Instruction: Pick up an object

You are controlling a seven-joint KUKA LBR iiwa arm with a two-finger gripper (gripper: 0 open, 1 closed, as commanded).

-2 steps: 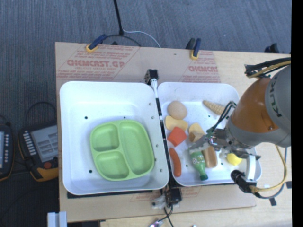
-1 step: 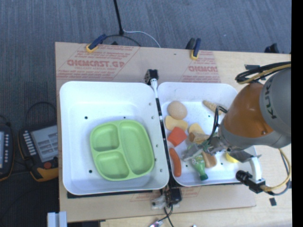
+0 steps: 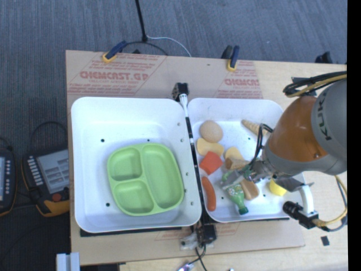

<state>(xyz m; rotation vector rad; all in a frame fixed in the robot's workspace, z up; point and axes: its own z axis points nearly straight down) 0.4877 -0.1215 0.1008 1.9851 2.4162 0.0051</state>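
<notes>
Far to the left of the hand, in the left bin [image 3: 84, 151], lies a green tray [image 3: 145, 178] with three hollow parts. It is well apart from the hand. A thin wall in the middle of the bench [image 3: 113, 78] splits the two bins.

Just past that wall, in the right bin [image 3: 237, 107], the toys begin. A tan egg [image 3: 211, 131] sits up and to the left of the hand. Below the egg is a yellow piece [image 3: 209, 147], and touching that is a red-orange block [image 3: 211, 162], both to the hand's left. A long red sausage [image 3: 208, 192] lies low and to the left of the hand, near the bin's front wall. A pale cone [image 3: 251, 126] lies above the hand, near the arm [image 3: 307, 137].

The hand [image 3: 243, 176] is down among the toys in the right bin. A green bottle [image 3: 236, 195] lies right below it, close enough that they may touch. A brown-and-tan bit [image 3: 249, 188] sits beside the bottle, right at the hand. I cannot tell if the hand is spread or pressed together, because toys and the arm crowd it.

To the right of the hand, partly under the arm, sits a small yellow toy [image 3: 276, 187].
</notes>
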